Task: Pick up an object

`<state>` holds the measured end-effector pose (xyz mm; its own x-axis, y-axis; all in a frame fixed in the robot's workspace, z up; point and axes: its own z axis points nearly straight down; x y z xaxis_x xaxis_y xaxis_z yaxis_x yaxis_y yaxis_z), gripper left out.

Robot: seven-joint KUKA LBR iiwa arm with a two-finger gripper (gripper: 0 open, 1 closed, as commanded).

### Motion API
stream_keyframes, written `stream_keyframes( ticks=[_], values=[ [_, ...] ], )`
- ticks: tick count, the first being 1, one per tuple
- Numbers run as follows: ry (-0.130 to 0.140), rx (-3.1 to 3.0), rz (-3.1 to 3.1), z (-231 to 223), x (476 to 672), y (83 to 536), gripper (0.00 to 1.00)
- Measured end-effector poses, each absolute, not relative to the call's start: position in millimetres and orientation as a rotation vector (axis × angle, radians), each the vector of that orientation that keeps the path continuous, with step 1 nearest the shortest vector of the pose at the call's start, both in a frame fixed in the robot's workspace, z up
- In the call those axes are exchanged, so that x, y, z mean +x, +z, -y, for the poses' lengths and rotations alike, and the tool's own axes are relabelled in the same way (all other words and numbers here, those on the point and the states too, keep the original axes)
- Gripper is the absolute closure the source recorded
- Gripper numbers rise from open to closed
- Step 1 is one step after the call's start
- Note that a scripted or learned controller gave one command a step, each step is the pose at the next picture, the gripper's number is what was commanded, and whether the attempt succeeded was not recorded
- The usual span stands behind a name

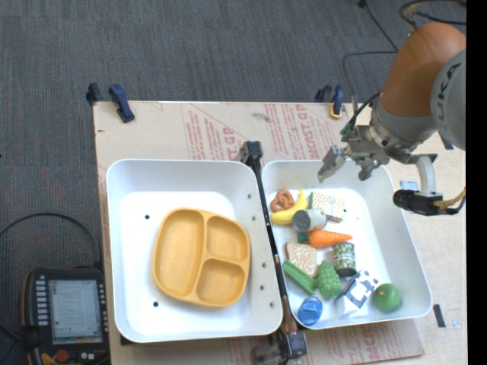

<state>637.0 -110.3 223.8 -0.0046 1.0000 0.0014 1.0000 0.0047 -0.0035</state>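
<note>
The gripper hangs over the right bin's far edge, fingers spread apart with nothing between them. The toys sit piled in that bin: banana, pretzel, carrot, a can, a green apple. A tipped grey cup covers part of the banana. The left bin holds a yellow tray. The arm's upper part is cut off at the frame edge.

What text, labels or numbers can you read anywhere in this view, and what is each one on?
Red print on the bench board: repeated, upside down from this view, not legible enough to quote.
Can label: too small to read.
Blue-and-white packet: markings too blurred to read.
Pendant screen: blurred.
Dark lettering on the arm: cut off, unreadable.
</note>
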Motion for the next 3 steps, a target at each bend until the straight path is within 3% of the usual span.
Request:
stream_keyframes(
  ticks=[1,2,3],
  values=[
    [0.0,-2.219,2.223,117,637.8,108,0.0],
    [-0.004,-2.225,2.231,87,647.3,93,0.0],
    [-0.006,-2.224,2.228,87,648.0,102,1.0]
  ],
)
